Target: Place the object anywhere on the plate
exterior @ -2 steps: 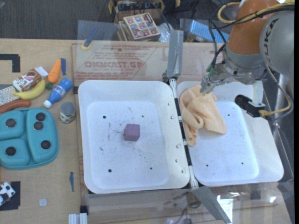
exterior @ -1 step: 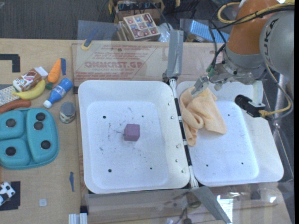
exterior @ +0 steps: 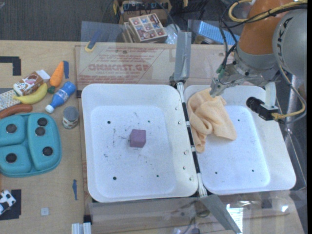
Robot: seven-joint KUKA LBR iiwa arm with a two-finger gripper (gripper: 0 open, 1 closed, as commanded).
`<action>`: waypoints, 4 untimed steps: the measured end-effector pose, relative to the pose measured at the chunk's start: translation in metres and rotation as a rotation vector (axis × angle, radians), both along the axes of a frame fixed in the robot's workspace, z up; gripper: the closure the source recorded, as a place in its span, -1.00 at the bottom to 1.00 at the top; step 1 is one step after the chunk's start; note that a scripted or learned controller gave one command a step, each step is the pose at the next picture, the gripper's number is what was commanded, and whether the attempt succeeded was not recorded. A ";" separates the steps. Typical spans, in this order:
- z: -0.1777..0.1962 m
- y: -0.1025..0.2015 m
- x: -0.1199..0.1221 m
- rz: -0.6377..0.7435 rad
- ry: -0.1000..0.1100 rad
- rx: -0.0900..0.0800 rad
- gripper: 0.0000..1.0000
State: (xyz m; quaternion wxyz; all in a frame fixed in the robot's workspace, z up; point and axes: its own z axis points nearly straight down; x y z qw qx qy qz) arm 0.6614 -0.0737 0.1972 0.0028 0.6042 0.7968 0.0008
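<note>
Crumpled yellow cloth [exterior: 210,118] in the right bin [exterior: 253,174], bunched against the left wall, one fold drooping toward the front. Not on the plate. Top edge of the cloth right under the gripper [exterior: 217,87], tip touching or just above the fabric; cannot tell which. Clenched or released: cannot tell, tip too small and blurred. No clear sign of cloth lifted off the bin floor.

Above the gripper, grey arm [exterior: 287,38] slanting in from the right, orange band [exterior: 265,9] near the top edge, cables looped around it. Black part [exterior: 258,107] just right of the cloth, over the bin's back right area.

Left bin [exterior: 97,169] touching the right one along the middle seam. Purple block [exterior: 137,138] alone near its centre, well apart from the cloth.

Farther left, on the wooden bench, teal plate [exterior: 27,143] with three compartments, dark dots in them, well apart from both bins' contents. Behind the plate: small can [exterior: 70,117], blue bottle [exterior: 61,96] lying tilted, banana [exterior: 30,96], carrot [exterior: 58,74], sausage [exterior: 14,111].
</note>
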 end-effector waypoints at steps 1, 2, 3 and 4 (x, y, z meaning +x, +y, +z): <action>0.000 0.000 0.000 0.000 0.000 0.000 -1.00; 0.008 -0.001 0.002 0.000 -0.003 -0.001 1.00; 0.007 -0.001 0.002 -0.001 -0.002 -0.001 -1.00; 0.015 -0.001 0.003 -0.001 -0.005 -0.002 1.00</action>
